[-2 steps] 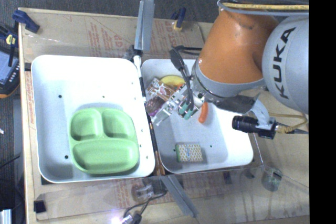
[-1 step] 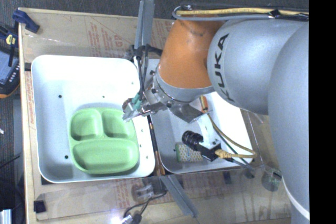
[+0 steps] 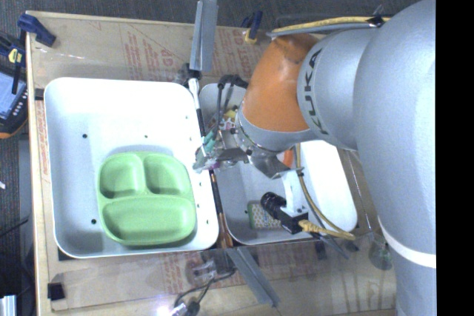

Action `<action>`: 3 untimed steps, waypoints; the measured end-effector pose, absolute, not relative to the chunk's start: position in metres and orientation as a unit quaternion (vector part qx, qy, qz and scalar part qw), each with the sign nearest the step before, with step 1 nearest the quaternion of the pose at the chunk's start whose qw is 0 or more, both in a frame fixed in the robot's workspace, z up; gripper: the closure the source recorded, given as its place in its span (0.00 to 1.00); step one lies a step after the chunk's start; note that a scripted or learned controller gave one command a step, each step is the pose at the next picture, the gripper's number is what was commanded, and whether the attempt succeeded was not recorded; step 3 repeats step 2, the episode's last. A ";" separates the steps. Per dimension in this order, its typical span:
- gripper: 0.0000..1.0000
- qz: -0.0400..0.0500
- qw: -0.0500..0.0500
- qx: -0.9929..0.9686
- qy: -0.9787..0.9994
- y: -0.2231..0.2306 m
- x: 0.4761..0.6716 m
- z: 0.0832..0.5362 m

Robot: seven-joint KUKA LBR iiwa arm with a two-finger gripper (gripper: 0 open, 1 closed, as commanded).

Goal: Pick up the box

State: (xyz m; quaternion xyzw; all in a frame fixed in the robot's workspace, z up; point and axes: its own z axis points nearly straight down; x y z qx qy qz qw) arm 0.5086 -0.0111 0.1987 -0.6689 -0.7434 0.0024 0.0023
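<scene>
My gripper (image 3: pixel 212 156) hangs low over the left edge of the right bin (image 3: pixel 238 233), close to the wall shared by the two bins. The grey arm with its orange band (image 3: pixel 278 96) covers most of that bin. A small speckled, box-like object (image 3: pixel 258 215) lies near the bin's front edge, partly behind a black fitting and cable. It sits below and to the right of the gripper, apart from it. Nothing shows between the gripper's tips.
A green divided tray (image 3: pixel 147 197) lies in the front part of the left bin (image 3: pixel 111 107). A white oval dish (image 3: pixel 327 185) rests in the right bin beside the arm. A bit of orange (image 3: pixel 289 158) peeks out under the wrist. A metal bar (image 3: pixel 203 33) stands behind the bins.
</scene>
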 end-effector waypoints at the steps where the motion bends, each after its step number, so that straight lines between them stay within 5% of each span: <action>1: 1.00 0.003 0.004 -0.667 -0.745 -0.010 0.509 0.208; 3: 1.00 0.000 0.001 -0.656 -0.755 -0.040 0.503 0.252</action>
